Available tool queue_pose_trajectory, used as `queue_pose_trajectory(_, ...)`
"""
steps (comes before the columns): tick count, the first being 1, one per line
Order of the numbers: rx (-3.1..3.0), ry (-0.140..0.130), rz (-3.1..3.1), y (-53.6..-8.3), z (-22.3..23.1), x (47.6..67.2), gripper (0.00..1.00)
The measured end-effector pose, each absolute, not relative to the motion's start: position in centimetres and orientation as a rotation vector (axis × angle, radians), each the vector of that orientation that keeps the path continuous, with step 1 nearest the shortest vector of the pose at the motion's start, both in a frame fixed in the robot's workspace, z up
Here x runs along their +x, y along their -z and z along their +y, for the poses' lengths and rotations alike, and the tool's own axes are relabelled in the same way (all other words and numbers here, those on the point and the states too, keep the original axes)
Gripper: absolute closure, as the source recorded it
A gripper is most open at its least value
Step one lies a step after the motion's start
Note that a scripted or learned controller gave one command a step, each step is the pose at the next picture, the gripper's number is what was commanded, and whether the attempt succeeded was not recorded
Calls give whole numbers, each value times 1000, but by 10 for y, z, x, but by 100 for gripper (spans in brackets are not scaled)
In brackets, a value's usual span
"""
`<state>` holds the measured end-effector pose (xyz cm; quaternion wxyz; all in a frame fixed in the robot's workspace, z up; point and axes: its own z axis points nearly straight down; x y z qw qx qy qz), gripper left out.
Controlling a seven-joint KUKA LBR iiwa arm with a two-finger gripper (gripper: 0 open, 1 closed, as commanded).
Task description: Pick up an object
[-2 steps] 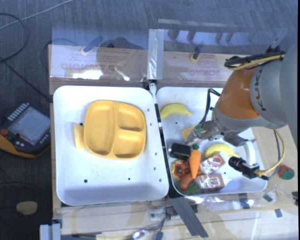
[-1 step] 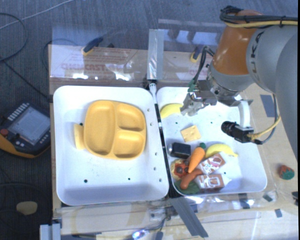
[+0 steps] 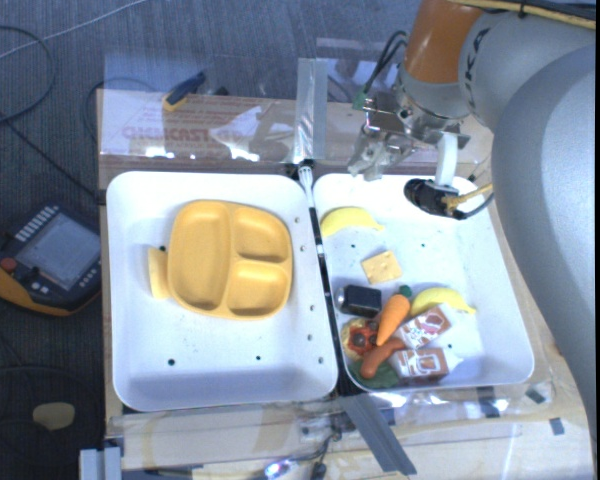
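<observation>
My gripper (image 3: 368,158) hangs over the far rim of the right bin (image 3: 500,298), near its back-left corner, below the orange wrist band. Nothing shows in its grasp. Just below it in the bin lies a yellow banana-shaped piece (image 3: 350,220). Further forward are a tan cracker square (image 3: 381,266), a small black block (image 3: 361,299), an orange carrot (image 3: 386,318), a second yellow banana (image 3: 442,298) and two red snack packets (image 3: 423,343). A red and green toy (image 3: 359,343) lies at the front left, partly under the carrot.
The left bin (image 3: 130,358) holds a yellow divided plate (image 3: 228,258). A black and white fitting (image 3: 435,190) sits at the right bin's back edge. The arm's grey body covers the right side. A handheld pendant (image 3: 45,258) lies on the floor at left.
</observation>
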<state>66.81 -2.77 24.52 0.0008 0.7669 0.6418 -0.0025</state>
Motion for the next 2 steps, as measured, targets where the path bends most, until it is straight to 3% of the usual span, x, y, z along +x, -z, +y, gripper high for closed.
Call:
queue_pose_trajectory(1, 2407, 8, 2014, -245, -28, 668, 0)
queue_pose_trajectory(2, 2367, 9, 2067, -184, -84, 598, 0)
